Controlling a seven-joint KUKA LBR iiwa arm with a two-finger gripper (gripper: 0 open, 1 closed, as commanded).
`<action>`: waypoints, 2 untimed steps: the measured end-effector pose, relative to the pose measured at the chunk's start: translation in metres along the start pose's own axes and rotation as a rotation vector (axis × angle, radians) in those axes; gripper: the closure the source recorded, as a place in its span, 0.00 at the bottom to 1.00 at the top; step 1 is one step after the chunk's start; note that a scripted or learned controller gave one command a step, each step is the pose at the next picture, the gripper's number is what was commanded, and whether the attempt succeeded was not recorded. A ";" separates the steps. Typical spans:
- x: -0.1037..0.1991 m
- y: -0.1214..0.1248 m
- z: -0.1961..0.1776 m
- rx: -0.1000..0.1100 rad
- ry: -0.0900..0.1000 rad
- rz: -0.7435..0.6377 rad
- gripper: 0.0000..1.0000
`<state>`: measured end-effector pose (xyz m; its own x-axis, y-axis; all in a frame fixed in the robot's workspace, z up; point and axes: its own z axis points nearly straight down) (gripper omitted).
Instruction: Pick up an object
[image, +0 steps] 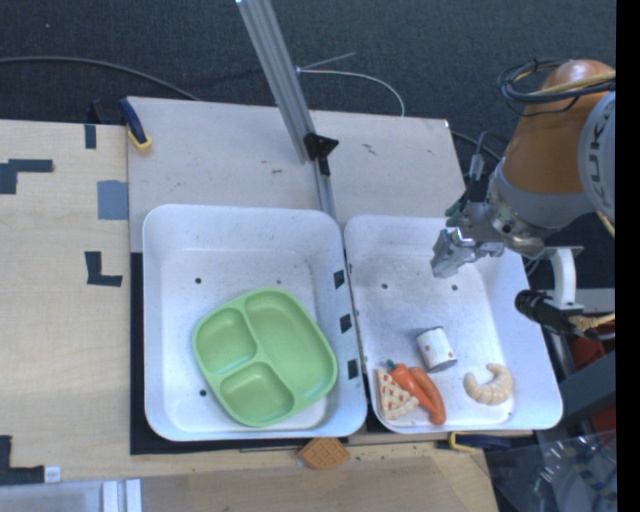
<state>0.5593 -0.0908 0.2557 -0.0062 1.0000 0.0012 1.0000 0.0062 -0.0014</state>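
The end effector (450, 250) hung over the upper part of the right bin (400, 245), well apart from the objects grouped at its near end; whether it was open or closed could not be told from this angle. Four candidates lay there: a small white can (435, 348), an orange carrot (422, 390), a waffle wedge (394, 395) touching the carrot, and a pale shrimp (490, 384) off to the right. All looked like light, rigid toy food (probably smooth plastic, so somewhat slippery). The can seemed the easiest target, standing clear of the others; pinching across its round sides would likely hold best. The left bin (165, 250) carried a green divided plate (264, 356).
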 end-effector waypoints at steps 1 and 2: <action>0.051 0.001 0.018 0.002 0.000 0.000 1.00; 0.104 0.006 0.031 0.003 0.000 0.000 1.00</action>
<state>0.5647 0.0128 0.2251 -0.0063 1.0000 0.0010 1.0000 0.0063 -0.0044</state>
